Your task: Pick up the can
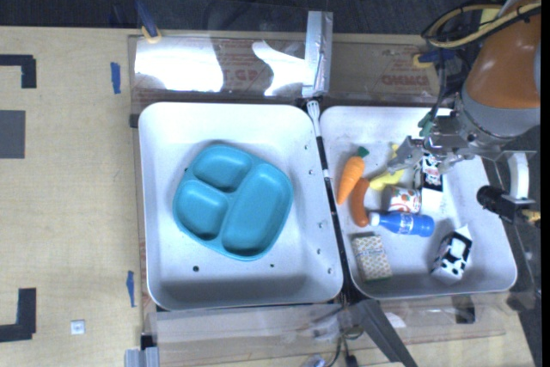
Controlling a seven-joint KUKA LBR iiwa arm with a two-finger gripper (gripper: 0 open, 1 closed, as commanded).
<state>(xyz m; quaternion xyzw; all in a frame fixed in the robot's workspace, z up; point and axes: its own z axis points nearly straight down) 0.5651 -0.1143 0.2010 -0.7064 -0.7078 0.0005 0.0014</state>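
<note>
The tool [427, 152], grip state unclear, hovers at the can's [402, 202] one o'clock; crowding bottle [406, 224] and carrot [350, 177] could spoil the grasp.

The tool [427, 157] hangs over the right bin [490, 271], just above the can [403, 202].

Bright, even overhead light, harsh glare on the clear panel [219, 64], slight softness throughout

Blue tray [233, 200], carrot [350, 177], bottle [406, 224]
</note>
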